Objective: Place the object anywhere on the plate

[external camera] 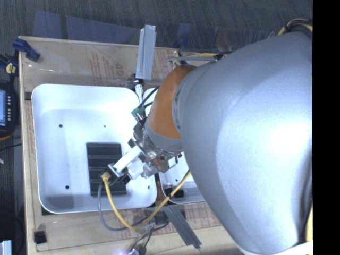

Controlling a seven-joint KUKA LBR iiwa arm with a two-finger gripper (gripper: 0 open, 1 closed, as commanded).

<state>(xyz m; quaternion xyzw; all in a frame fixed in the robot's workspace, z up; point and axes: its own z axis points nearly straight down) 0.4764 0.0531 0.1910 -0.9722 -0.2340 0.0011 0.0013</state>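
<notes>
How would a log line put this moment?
arm: over both bins' shared edge | left bin: dark ribbed slab inside | right bin: mostly under arm

Counting two white bins, left (48, 97) and right (176, 184); one black ribbed slab (101, 153); one grey arm (244, 142); one blue clamp (25, 49).

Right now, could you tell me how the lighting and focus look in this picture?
Camera view: the left bin is brightly lit, nearly washed out, with soft shadow along its lower wall; the ribbed slab is sharp; the arm looms close, soft-edged, covering most of the right bin.
</notes>
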